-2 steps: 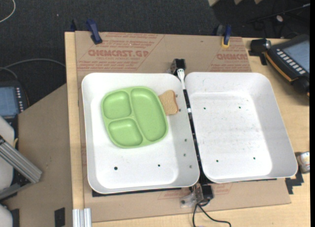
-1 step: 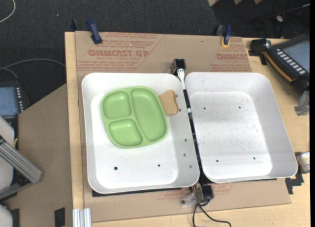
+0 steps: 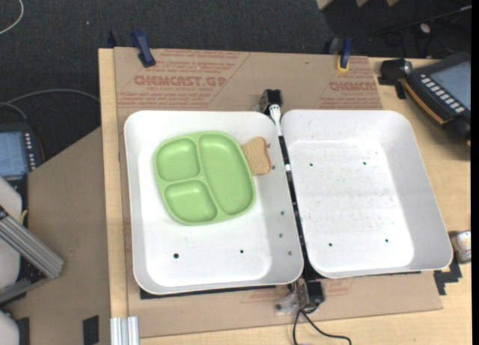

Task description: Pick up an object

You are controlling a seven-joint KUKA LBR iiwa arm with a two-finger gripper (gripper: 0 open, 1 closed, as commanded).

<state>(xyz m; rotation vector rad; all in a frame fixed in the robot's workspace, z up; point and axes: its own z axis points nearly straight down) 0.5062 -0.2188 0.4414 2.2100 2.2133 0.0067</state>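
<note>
Jaws: state cannot be told. A green plate [image 3: 202, 179] and a tan slab [image 3: 257, 156] are seen touching in the view's left bin [image 3: 136, 216], the slab lying toward the arm's side.

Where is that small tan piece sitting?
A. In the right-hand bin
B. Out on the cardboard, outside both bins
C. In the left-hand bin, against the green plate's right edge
C: the tan piece lies in the left bin, touching the right rim of the green divided plate.

The green plate [image 3: 203, 177] overlaps the near edge of the tan slice [image 3: 257, 156].
</note>
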